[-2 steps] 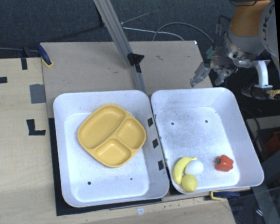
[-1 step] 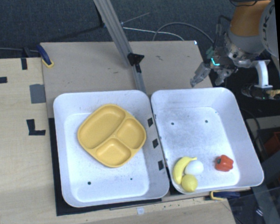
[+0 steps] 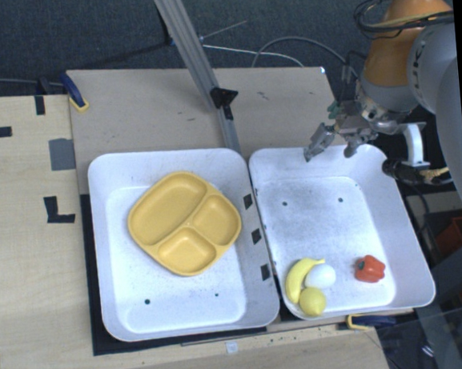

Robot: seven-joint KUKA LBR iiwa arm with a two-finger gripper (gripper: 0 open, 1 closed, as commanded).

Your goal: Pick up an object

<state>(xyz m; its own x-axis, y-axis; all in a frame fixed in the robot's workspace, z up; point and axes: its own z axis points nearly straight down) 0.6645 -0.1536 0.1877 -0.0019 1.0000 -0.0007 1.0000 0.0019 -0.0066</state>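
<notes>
Gripper [image 3: 331, 145] at upper right of frame, over far rim of right bin [image 3: 394, 205], fingers spread wide, nothing btwn them. Banana [image 3: 299, 274], white egg [image 3: 322, 276], lemon [image 3: 312, 300] clustered at bin's lower left; red pepper [image 3: 369, 269] nearby. Yellow divided plate [image 3: 184, 222] in left bin [image 3: 112, 254].

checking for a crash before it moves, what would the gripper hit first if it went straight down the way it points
Most likely the bare floor of the right bin near its far rim; the gripper hangs there, well apart from the fruit at the near edge. Depth is hard to judge.
</notes>
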